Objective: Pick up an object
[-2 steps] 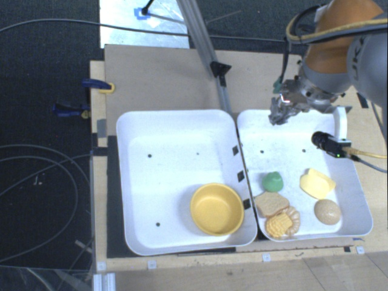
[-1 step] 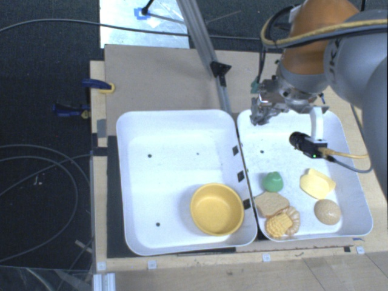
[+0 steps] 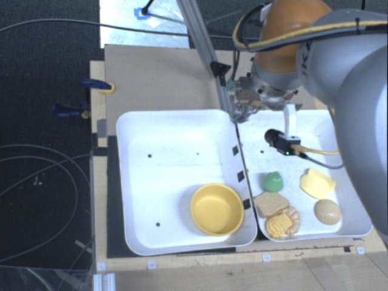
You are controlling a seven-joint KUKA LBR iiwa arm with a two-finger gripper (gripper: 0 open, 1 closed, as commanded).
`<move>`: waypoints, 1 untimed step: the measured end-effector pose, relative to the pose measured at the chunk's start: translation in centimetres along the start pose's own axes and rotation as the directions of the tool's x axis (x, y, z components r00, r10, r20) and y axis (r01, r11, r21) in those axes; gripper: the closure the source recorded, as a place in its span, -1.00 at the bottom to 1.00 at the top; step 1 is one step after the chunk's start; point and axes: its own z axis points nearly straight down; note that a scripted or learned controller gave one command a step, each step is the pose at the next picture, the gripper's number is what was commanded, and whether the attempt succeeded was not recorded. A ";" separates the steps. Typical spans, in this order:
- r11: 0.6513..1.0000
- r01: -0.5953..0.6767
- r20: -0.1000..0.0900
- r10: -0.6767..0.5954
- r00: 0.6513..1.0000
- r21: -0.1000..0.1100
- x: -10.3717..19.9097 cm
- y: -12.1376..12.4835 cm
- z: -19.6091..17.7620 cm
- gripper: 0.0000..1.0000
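- Nearest the camera, along the front of the 2 bins, sit a yellow bowl (image 3: pixel 217 208) in the left bin (image 3: pixel 139 132) and a cluster of small food-like pieces in the right bin (image 3: pixel 357 226).
- That cluster has 5 pieces: a corn cob (image 3: pixel 280 225) on a round ridged biscuit, a tan cracker (image 3: pixel 271 203) touching it from behind, a green ball (image 3: pixel 273 181), a pale yellow wedge (image 3: pixel 317 183) and a beige bun (image 3: pixel 327 211).
- Any of these could serve as the object to pick; all lie at the front of the right bin, well apart from the gripper (image 3: pixel 242 111).
- Handling, as a judgement: they look like light, hollow plastic toys, stiff and smooth, so likely to slip. The green ball and bun are rounded and should be gripped across the middle; the bowl is best taken by its rim.
- Orientation: the corn cob's long axis runs roughly left to right, tilted slightly; the wedge's long axis slants from upper left to lower right. The bowl sits upright, mouth up.
- The gripper hangs above the wall between the bins, at their far end; whether its fingers are apart or together I cannot tell, and nothing is seen held.
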 end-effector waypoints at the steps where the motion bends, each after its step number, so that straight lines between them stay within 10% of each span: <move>1: 1.000 0.001 -0.001 -0.001 1.000 0.000 4.9 0.5 0.8 1.00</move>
